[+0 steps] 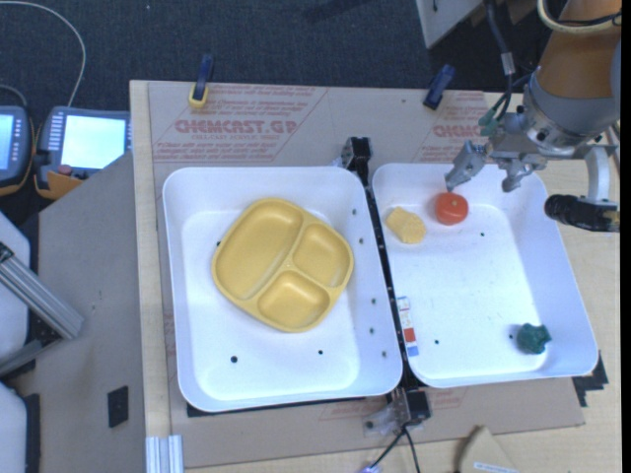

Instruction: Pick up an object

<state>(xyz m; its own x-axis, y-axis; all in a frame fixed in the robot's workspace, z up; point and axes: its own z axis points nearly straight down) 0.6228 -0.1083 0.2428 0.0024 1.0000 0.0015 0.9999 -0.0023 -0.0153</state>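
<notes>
A small red round object lies in the right bin near its far edge. Just left of it rests a pale yellow lump. A dark green object sits in the near right corner of the same bin. My gripper hangs above the bin's far edge, up and to the right of the red object, with its two fingers spread open and nothing between them.
The left bin holds a yellow divided plate. Black clamps sit where the bins meet at the far side. Blue clips pin the cardboard's far edge.
</notes>
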